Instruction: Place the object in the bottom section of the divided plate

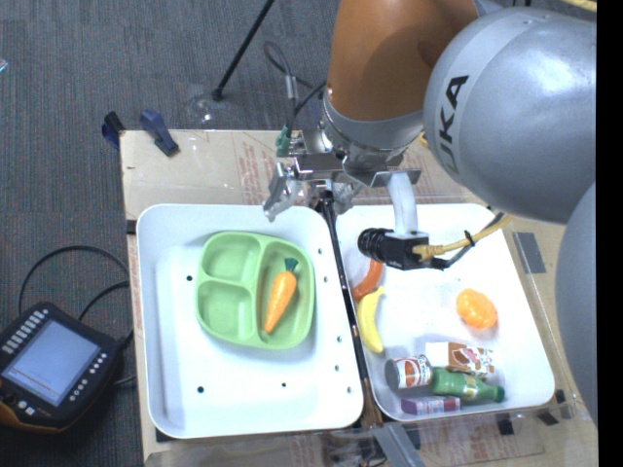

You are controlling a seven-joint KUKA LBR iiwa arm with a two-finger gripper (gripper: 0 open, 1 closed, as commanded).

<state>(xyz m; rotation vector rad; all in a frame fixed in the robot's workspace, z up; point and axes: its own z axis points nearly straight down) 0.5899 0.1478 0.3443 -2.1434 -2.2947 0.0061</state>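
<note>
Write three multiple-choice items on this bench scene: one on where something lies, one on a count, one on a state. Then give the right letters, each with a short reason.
1. Where does the carrot lie?
A. In the long compartment of the green plate
B. In the right bin, beside the banana
C. On the bare floor of the left bin

2. How many compartments does the plate have?
A. Two
B. Three
C. Four

3. How does the green bottle rest?
A. Upright
B. On its side
C. Held between the fingers of the gripper

Answers: 1 A, the carrot sits within the plate's rim, in its long section. 2 B, ridges mark two small sections and one long one. 3 B, it lies flat along the bin floor.
</note>
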